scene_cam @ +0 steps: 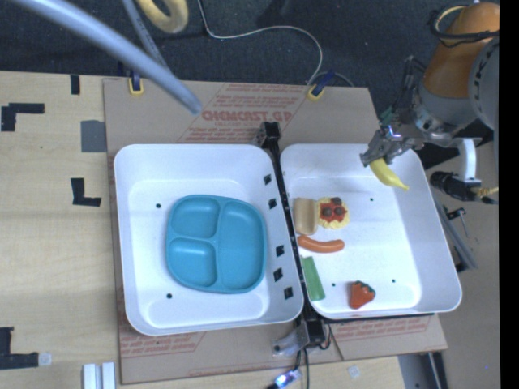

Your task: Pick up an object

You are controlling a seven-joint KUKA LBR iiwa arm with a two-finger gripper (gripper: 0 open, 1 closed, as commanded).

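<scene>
Banana (388, 175), yellow and tilted, sits clamped between the fingers of the gripper (383, 156) above the far right corner of the right bin (422, 217), with the grey arm and its orange band reaching in from the right. Lower in that bin lie a tan bread piece (304, 214) touching a yellow pizza slice (332, 211), a hot dog (321, 245), a green stick (313, 278) and a red strawberry (361, 294). On the same worktop, the left bin (138, 217) holds a blue divided plate (216, 243).
</scene>
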